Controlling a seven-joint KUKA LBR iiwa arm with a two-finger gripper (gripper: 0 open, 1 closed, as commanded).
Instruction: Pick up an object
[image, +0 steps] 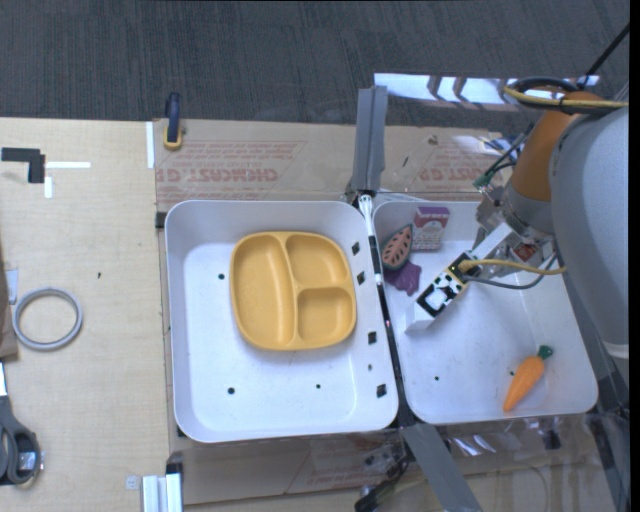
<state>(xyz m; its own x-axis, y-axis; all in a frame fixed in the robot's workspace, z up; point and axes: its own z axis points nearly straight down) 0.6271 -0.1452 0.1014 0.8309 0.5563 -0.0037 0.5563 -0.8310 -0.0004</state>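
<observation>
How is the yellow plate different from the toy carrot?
The yellow plate lies in the left bin; the toy carrot lies in the right bin. The plate is much bigger and split into three sections; the carrot is small, slim, orange with a green top. Both rest untouched on a white bin floor.

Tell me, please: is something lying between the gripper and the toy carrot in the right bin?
Nothing visible does. The gripper hangs over the right bin, and bare white floor lies between it and the toy carrot.

Open floor around carrot (524, 380); clutter near right bin's (480, 400) top-left corner.
</observation>
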